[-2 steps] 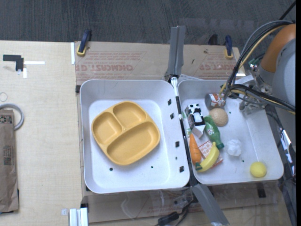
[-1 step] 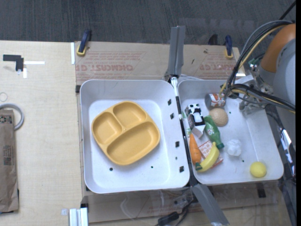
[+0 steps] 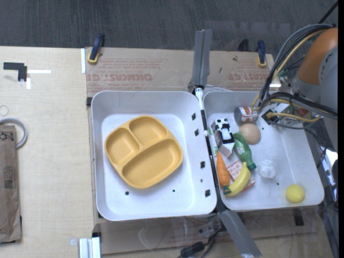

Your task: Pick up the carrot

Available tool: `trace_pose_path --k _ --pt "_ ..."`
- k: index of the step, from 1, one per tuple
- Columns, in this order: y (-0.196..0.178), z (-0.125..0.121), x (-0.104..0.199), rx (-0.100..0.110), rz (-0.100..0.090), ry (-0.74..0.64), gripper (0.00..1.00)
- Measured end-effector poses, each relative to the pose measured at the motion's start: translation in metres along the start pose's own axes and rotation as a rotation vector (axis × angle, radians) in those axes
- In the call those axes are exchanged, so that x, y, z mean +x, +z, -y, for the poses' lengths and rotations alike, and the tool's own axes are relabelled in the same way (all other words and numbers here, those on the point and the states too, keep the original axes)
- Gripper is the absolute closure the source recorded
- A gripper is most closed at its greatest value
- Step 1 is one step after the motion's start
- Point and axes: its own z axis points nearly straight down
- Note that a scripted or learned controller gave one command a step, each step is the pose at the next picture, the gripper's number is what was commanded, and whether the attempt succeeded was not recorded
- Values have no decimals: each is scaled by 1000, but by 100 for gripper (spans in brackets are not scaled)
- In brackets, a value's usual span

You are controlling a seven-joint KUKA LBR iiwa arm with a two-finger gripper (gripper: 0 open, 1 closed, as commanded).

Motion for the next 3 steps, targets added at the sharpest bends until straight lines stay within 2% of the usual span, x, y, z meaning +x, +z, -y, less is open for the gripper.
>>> trace_pose_path --k 1,2,3 --pt "-10 -1 -3 -6 -2 312 100" --pt "-1 0 -1 -2 -1 44 100" --pt "-13 -1 -5 -6 -2 318 100"
